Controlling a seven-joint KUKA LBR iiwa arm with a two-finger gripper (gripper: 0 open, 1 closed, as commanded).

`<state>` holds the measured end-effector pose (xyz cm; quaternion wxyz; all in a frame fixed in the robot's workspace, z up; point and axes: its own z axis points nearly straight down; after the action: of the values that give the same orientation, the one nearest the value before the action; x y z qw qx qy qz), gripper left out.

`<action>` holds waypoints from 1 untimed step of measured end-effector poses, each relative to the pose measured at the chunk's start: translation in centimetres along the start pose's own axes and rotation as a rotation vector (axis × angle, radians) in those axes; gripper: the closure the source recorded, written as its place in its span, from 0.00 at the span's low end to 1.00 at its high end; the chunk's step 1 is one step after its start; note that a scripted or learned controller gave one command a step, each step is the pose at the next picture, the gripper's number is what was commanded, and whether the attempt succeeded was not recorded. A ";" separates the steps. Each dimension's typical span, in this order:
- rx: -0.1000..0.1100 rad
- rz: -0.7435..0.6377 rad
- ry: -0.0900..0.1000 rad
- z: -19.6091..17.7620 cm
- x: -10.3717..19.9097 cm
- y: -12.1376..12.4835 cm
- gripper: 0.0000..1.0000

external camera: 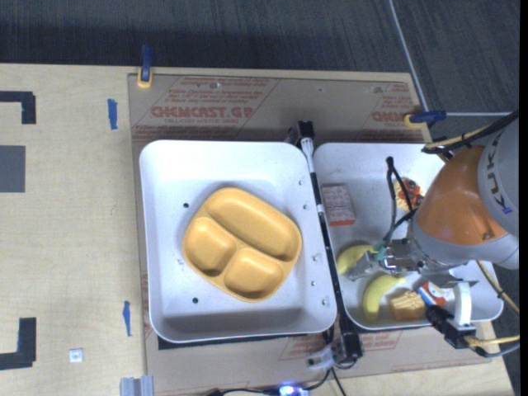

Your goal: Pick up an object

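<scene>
Both white bins (pixel 157 221) look like smooth, slightly glossy plastic. The yellow tray (pixel 241 242) seems glossy moulded plastic. The desk (pixel 66 246) is pale matt wood. The claw (pixel 381 258) looks like bare metal, though blurred.

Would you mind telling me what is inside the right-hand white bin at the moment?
The right bin holds a small red-and-white packet, yellow banana-like pieces and a tan item. The end effector reaches in, and the arm covers the bin's right part.
</scene>
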<state>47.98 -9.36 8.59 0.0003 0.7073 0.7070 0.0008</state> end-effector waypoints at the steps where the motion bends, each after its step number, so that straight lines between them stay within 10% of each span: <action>1: -0.007 0.001 -0.003 -1.1 -0.1 0.2 1.00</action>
<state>48.19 -9.44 9.68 0.0037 0.7075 0.7067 0.0023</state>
